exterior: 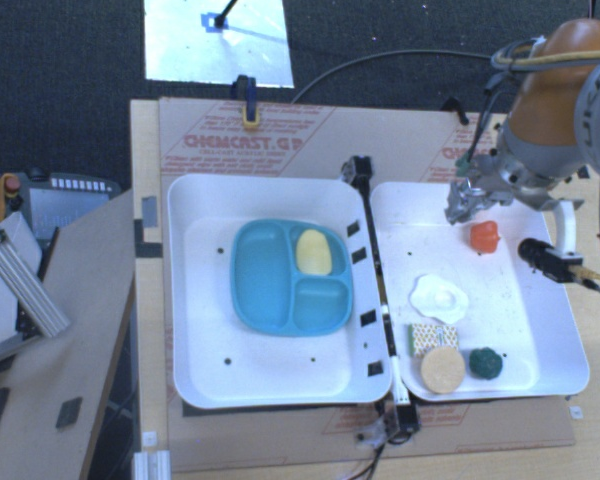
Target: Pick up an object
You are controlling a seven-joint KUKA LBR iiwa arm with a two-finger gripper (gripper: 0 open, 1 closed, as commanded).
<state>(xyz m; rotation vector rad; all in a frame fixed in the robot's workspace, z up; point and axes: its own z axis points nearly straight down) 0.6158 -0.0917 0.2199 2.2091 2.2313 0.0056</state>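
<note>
My gripper hangs over the back of the right bin, just left of and above a small orange-red object. Nothing shows between its fingers. Further toward the front of that bin lie a white fried-egg shaped piece, a round tan disc, a dark green lump and a small patterned piece. In the left bin a blue divided plate holds a yellow object in its back right compartment.
A black divider strip runs between the two bins. A black fitting with a cable juts over the right bin's right side. The arm's orange band rises at the back right. A yellow clamp sits on the bench's back edge.
</note>
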